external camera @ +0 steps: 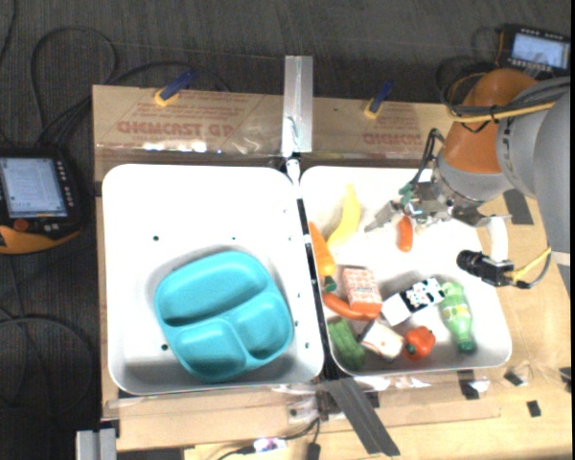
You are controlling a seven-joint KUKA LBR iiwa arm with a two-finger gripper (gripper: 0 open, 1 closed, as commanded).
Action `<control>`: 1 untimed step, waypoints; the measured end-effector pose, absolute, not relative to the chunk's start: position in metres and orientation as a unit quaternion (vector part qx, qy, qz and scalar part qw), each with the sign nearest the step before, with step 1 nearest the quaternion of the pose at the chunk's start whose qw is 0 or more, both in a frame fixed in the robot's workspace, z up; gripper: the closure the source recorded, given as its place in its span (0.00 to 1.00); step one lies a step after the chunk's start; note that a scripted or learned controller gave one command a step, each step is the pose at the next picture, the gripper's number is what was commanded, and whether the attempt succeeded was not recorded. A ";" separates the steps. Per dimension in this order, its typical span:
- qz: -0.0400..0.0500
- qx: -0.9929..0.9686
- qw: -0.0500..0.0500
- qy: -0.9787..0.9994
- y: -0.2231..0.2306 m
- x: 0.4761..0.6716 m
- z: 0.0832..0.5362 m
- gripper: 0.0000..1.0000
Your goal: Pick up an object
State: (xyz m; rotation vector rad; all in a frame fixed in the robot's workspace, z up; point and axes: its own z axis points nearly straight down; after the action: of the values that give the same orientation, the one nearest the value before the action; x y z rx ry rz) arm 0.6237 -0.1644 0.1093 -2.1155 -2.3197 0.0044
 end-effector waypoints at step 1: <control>0.000 -0.674 0.001 -0.739 -0.163 0.624 0.119 1.00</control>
State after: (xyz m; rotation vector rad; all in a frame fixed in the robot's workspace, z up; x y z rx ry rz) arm 0.6244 -0.1633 0.1187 -2.1146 -2.3204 0.0002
